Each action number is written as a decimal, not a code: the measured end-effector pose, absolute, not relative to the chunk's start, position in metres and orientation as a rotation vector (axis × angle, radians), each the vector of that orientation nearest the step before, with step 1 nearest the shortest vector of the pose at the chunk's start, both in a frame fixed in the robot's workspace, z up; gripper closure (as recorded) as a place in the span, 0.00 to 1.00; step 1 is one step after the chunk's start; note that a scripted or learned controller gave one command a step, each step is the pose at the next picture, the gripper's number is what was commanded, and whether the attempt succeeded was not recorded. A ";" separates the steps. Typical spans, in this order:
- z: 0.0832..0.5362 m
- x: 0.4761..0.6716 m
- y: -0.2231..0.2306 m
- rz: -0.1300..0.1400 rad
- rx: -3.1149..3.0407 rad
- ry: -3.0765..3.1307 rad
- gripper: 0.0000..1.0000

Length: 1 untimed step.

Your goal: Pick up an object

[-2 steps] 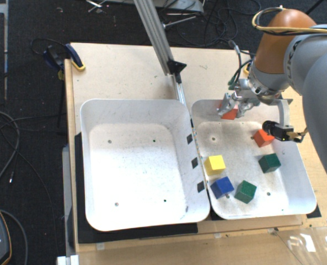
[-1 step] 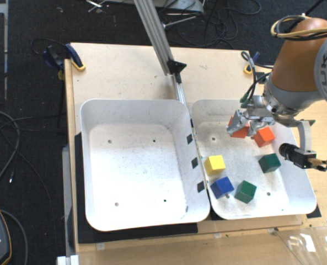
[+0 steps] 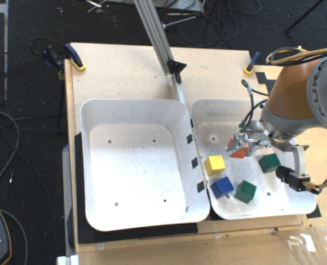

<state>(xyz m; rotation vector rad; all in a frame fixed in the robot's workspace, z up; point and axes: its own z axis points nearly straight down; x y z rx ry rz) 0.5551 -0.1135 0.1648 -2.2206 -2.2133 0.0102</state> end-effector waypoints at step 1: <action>0.196 0.537 -0.014 -0.003 -2.208 -2.230 1.00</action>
